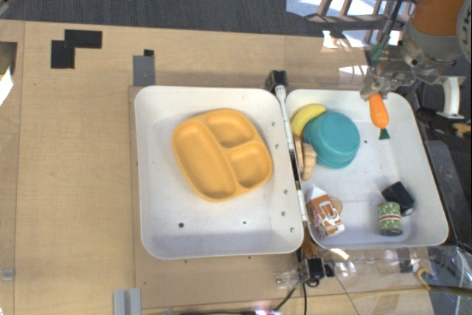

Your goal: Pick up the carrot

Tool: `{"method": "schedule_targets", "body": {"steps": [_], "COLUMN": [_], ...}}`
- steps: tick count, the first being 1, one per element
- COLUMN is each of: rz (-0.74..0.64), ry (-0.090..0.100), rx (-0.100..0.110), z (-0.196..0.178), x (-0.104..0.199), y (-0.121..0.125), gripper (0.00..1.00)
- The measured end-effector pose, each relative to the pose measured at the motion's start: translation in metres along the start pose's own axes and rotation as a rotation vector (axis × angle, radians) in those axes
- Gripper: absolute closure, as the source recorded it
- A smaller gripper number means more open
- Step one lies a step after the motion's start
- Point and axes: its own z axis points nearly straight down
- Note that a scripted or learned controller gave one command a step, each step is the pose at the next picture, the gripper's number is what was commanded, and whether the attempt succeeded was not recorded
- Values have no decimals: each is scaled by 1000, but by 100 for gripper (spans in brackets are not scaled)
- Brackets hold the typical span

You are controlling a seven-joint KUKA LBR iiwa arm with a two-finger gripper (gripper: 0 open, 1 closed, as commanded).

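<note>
We are seeing two white bins (214, 243) sitting on a pale wood-toned counter (66, 181) with black patches. A yellow-orange divided plate (221, 153) is lying in the left one. In the right bin we are noting an orange carrot (378, 112) with a dark green tip, a teal bowl (332, 139), a yellow banana (307, 117), a green patterned can (390, 218), a black block (399, 195) and an orange-and-white packet (325, 215). The arm (442, 4) is showing grey under an orange band.

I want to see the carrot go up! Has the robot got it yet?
Nearly. Done: the arm has reached the right bin. In hand: the carrot hangs just under the gripper, seemingly pinched at its top, leafy end down. Left: lifting it well clear of the bin.
</note>
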Motion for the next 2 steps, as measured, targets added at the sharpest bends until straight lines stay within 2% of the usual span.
{"method": "schedule_targets", "body": {"steps": [1,2], "rz": [-57,-67], "ry": [1,-2], "rx": [9,-4], "z": [102,89], "x": [-57,-53], "y": [8,14], "gripper": [0,100]}}
